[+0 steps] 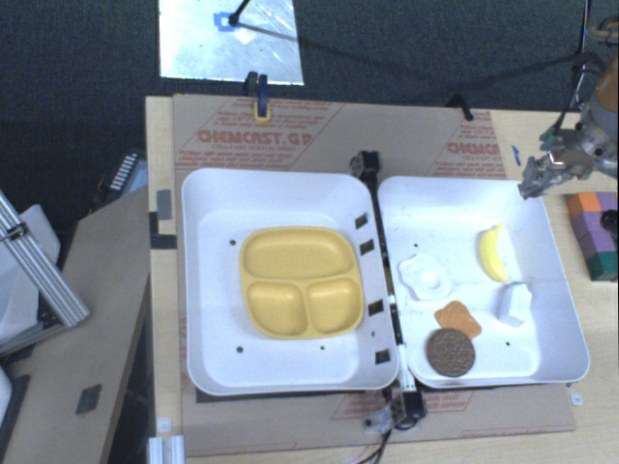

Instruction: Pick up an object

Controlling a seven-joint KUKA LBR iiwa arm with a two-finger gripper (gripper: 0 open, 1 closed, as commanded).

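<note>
2 white bins sit side by side on the table (pixel 319 129), with the gripper (pixel 538 182) at the far right corner of the right bin (pixel 551 288).

Whether it is open or closed cannot be told, and nothing shows in its grasp. The right bin holds a yellow banana (pixel 493 252), a white fried egg (pixel 425 276), a white block (pixel 514 303), an orange piece (pixel 456 317) and a brown cookie (pixel 451 352), the last 2 touching. The left bin (pixel 208 259) holds a yellow divided tray (pixel 299 280).
</note>
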